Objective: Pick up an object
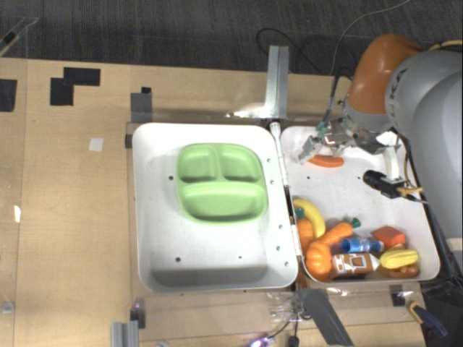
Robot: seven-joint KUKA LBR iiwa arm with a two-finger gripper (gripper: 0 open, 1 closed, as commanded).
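My gripper (318, 144) hangs low over the far left corner of the right bin (362, 194). A small red-orange sausage-shaped piece (325, 161) lies on the bin floor just below and in front of it, close to the gripper tip. I cannot see anything held. At the bin's near end lies a pile of toy food: a yellow banana (309, 212), an orange carrot (337, 232), a round orange fruit (316, 256), a brown bottle (354, 264), a blue can (362, 246), a red block (389, 235) and a yellow piece (399, 257).
The left bin (159, 251) holds a green divided plate (221, 181) in its far half. A metal post (278, 78) rises behind the wall between the bins. The grey arm (427, 100) covers the right bin's far right corner.
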